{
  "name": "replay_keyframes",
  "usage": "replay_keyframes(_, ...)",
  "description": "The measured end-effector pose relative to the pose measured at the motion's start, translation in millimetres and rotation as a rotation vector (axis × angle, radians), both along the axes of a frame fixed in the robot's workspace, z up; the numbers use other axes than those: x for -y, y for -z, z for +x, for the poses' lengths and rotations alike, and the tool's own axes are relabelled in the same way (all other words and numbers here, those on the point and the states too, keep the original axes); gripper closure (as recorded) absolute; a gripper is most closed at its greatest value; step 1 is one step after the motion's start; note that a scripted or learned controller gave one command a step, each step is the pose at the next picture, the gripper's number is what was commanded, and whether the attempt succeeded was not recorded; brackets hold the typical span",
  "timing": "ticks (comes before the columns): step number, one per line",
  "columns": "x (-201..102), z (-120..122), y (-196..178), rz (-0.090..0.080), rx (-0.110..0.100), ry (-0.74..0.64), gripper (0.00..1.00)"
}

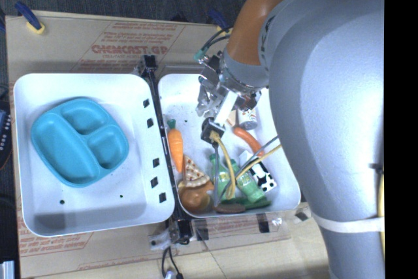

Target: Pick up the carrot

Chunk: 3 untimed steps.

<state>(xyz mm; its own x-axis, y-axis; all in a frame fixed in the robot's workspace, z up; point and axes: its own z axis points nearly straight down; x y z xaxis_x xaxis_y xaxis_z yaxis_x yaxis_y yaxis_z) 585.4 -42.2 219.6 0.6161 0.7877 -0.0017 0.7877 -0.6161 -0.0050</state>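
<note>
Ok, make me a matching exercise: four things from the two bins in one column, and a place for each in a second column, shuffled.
Things:
1. carrot
2. blue divided plate
3. pizza slice
4. green bottle

Places:
A. by itself in the left bin
B. right bin, toward its lower right corner in view
C. right bin, lying along its left wall
D. right bin, just below the carrot's tip in view

Pairs: 1-C, 2-A, 3-D, 4-B
</note>
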Motion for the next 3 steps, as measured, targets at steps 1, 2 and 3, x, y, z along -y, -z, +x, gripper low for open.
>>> replay_keyframes(1,-84,2,7,-0.001,-0.005,0.033,1.00)
replay_keyframes(2,-91,-46,-34,0.003,-0.006,0.033,1.00)
replay_keyframes(3,-51,0,-171,-0.002,0.008,0.049,1.00)
